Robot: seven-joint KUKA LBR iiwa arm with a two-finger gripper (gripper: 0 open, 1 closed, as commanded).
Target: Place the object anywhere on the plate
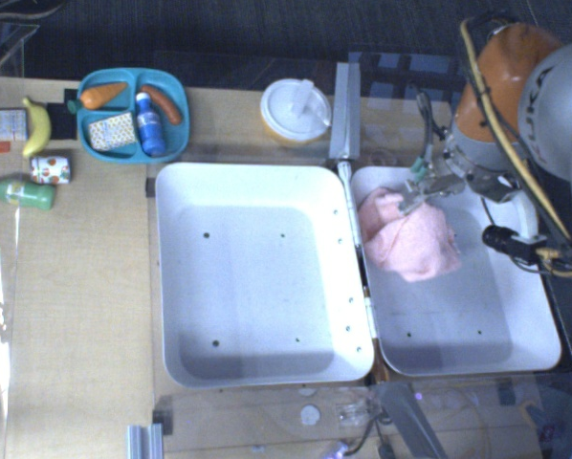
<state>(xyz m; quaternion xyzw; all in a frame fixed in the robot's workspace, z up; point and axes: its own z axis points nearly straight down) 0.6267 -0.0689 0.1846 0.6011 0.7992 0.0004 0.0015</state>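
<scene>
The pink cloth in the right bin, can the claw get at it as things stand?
Probably yes. The pink cloth lies uncovered in the right bin, and the claw sits right at its upper edge with nothing between them.

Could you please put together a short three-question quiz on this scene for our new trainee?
1. True or false: the pink cloth lies in the right bin.
2. Which thing lies in the blue tray at the back left?
A. the banana
B. the blue bottle
C. the green bottle
3. Fill in: the tool is at the cloth's ____ edge, nearer the bench's back or front?

Key
1. True.
2. B; the banana and the green bottle lie on the bench left of the tray.
3. Back; the tool sits at the cloth's far edge, by the bin's rear wall.
</scene>
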